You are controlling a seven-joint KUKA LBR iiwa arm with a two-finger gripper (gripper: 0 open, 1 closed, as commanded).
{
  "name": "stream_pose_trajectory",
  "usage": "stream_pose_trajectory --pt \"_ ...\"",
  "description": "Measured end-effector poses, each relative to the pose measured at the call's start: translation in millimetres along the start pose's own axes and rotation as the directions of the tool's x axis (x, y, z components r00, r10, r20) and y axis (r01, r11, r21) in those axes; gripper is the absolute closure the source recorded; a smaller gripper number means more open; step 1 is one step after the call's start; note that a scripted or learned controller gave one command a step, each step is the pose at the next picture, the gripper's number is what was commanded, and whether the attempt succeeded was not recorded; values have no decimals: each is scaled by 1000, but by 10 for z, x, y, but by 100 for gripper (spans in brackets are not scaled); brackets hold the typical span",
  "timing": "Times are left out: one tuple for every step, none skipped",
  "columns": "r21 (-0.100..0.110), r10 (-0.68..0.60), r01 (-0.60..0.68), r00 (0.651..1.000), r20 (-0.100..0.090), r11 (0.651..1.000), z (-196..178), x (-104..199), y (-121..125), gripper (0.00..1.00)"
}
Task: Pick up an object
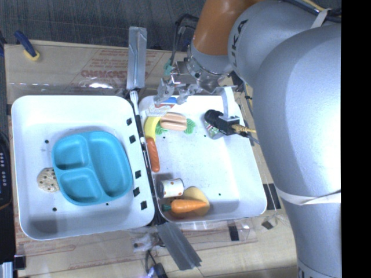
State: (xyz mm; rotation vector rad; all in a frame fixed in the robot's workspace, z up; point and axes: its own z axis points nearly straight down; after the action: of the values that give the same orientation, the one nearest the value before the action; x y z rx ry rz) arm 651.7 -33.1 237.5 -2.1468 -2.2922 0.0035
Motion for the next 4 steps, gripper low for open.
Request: stream_pose_trajectory --pt "1 -11 11 1000 1 1000 -96 21 6 100" --pt "1 -21 21 1000 1 1000 -191 41 13 100" --pt "2 -175 175 984 -2 984 123 42 26 100" --pt "-1 -474 474 880 18 880 410 -206 -362 100"
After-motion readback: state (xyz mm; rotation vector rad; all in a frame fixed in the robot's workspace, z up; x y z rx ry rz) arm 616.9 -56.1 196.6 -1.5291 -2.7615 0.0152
